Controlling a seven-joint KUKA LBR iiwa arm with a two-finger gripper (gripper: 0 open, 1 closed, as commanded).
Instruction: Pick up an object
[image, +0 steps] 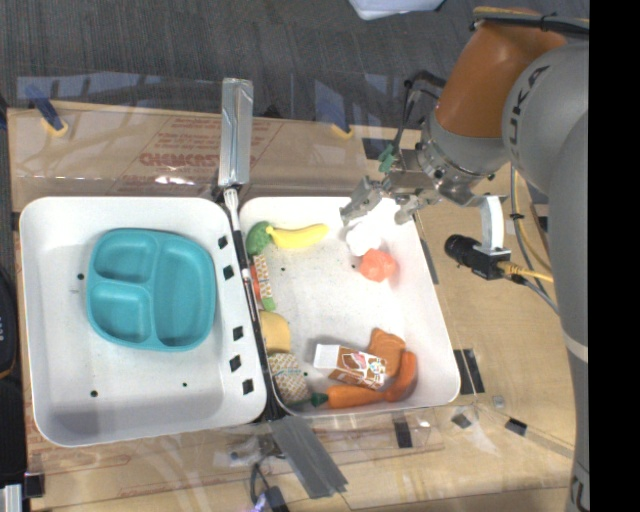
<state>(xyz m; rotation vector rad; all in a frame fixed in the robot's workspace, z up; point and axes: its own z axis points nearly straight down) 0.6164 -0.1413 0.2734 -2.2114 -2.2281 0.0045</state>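
My gripper hangs over the back right corner of the right bin, open, its two fingers spread apart and nothing between them. Just below and slightly left of it lies a small white object, and a salmon-pink round object sits next to that. A yellow banana and a green item lie at the back left of the same bin. Along the front edge are a carrot, a brown printed box and an orange-brown item.
The left bin holds a teal divided plate. Along the right bin's left wall lie a striped packet, a yellow lump and a woven ball. A black fixture is mounted right of the bin.
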